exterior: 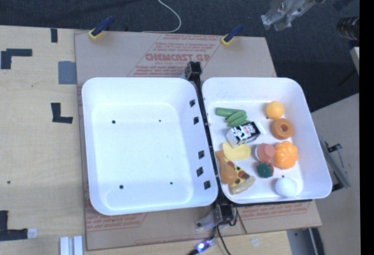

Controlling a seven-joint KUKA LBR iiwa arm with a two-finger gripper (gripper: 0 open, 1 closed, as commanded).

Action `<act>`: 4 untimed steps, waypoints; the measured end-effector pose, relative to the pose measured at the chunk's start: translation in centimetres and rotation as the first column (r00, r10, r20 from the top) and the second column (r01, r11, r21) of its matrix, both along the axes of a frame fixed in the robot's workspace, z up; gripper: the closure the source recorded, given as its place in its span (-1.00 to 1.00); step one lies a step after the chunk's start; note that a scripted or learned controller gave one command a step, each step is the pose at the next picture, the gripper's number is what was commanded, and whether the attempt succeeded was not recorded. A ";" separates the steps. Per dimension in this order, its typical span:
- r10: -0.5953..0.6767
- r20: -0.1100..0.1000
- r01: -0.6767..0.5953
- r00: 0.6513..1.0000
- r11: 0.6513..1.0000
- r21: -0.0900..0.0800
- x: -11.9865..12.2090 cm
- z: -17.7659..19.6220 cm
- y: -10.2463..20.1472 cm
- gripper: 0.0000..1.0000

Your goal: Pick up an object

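Hovering high beyond the right bin (310, 131), the gripper (279, 19) carries nothing, likely parked clear for viewing; its toys, like the doughnut (283, 128), lie waiting inside.

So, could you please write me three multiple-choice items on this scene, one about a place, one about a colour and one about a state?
1. Where do the toy foods lie?
A. left bin
B. right bin
C. on the cardboard

2. What colour are the pea pods?
A. green
B. blue
C. white

3. Where is the gripper?
A. down among the toys
B. up beyond the bins' far right corner
C. inside the left bin

Answers:
1 B: the donut and pizza slice sit in the right bin.
2 A: the pea pods are green.
3 B: the gripper hangs over dark floor.
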State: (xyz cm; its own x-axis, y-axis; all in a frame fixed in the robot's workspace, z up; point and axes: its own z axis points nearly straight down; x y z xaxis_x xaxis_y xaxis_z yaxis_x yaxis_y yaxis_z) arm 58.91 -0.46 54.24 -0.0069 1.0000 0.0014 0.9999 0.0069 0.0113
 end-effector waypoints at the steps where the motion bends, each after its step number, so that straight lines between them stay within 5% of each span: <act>1: 0.002 -0.025 -0.002 1.000 1.000 -0.001 -4.6 -10.4 7.1 1.00; 3: -0.001 -0.011 0.001 1.000 1.000 -0.001 -9.7 -10.2 13.8 1.00; 4: -0.004 -0.014 0.003 1.000 1.000 -0.002 -10.2 -10.8 15.8 1.00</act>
